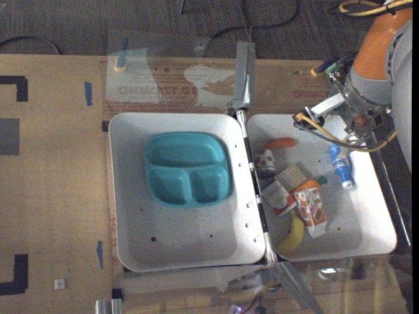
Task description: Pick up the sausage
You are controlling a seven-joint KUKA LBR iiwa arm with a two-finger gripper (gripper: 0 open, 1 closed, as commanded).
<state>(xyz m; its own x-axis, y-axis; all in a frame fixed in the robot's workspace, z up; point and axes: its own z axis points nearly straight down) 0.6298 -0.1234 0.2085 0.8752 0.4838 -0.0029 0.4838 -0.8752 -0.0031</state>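
At the near edge, a clear sheet and metal bracket [275,283] sit just below the seam where the two bins meet. Taking the right bin [370,231] as the landmark: in its near-left corner lies a banana [292,235], with a small carton [311,208] just beyond it, tilted, and a couple of flat packets [283,187] beside that toward the bin's left wall. A blue bottle [340,166] lies near the bin's middle right. The sausage [281,143], reddish-orange, lies on the bin's floor near its far-left corner, apart from the gripper.

To the left of the right bin, touching along the seam, is the left bin [131,234], which holds a teal divided tray [188,169]. Both rest on a tan cardboard-covered bench [52,195] marked with black tape and bits of blue tape.

Over the right bin's far-right corner hangs the gripper [357,120], under the arm's orange band [380,41]; whether it is open or closed cannot be told, and nothing is seen in it.

Beyond the bench is dark carpet [131,12] with black cables looping across it.
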